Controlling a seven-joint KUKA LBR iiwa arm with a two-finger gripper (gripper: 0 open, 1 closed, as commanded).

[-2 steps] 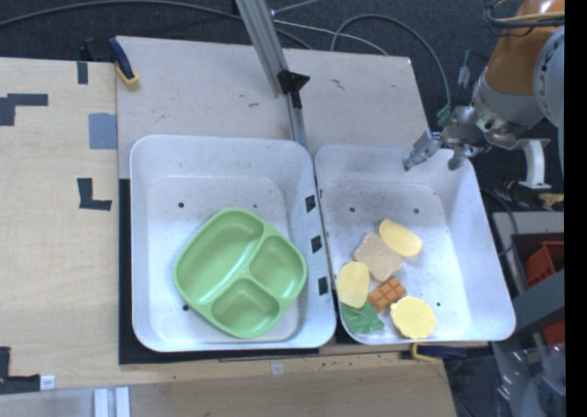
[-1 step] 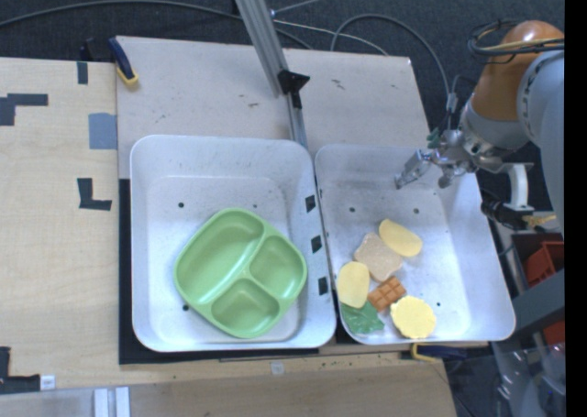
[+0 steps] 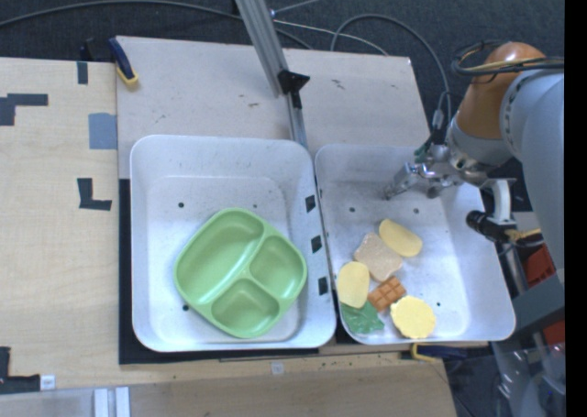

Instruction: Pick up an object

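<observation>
while over right bin [image 3: 477, 310], gripper [image 3: 408, 181] unladen

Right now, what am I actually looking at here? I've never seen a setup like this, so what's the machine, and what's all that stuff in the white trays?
You are looking down from one fixed camera above a workbench. The grey machine with the orange band at the right is a robot arm. Its gripper, a two-finger claw, hangs over the far end of the right bin. I see nothing held in it. That bin holds toy food near its front: a yellow oval piece, a tan bread slice, another yellow piece, a small orange waffle, a green leaf and a yellow round piece. The left bin holds a green divided plate.
</observation>
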